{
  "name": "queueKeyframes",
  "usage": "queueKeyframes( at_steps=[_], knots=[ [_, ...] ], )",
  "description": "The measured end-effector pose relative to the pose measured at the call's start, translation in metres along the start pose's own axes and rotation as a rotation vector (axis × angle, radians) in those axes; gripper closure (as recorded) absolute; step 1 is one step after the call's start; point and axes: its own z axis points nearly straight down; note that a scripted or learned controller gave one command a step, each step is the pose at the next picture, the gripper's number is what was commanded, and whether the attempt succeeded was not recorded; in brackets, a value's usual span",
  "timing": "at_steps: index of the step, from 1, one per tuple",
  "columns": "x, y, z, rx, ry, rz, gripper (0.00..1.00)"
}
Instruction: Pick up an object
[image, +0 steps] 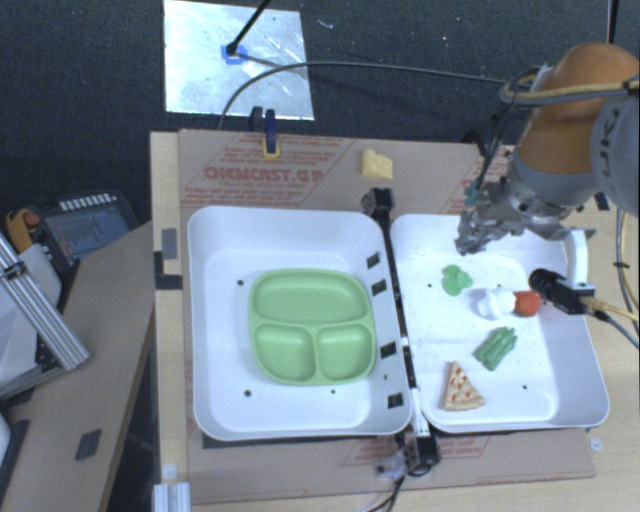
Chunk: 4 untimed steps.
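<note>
Gripper (472, 240): poised over the right bin's (570, 395) far-left part, above the toy food; whether clenched or released cannot be told at this slant.
Nearest target: green broccoli-like piece (456, 279), just below the gripper, probably the intended pick.
Other candidates: pizza slice (461, 387), green bean cluster (496, 346), white-and-red piece (508, 303).
Left bin (215, 300): holds a green divided plate (310, 325).
</note>
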Motion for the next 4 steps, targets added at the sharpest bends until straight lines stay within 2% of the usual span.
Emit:
queueKeyframes(
  at_steps=[3, 4],
  knots=[
    [0.141, -0.024, 0.017, 0.001, 0.001, -0.001, 1.00],
    [0.138, -0.024, 0.017, 0.000, -0.001, 0.004, 0.00]
  ],
)
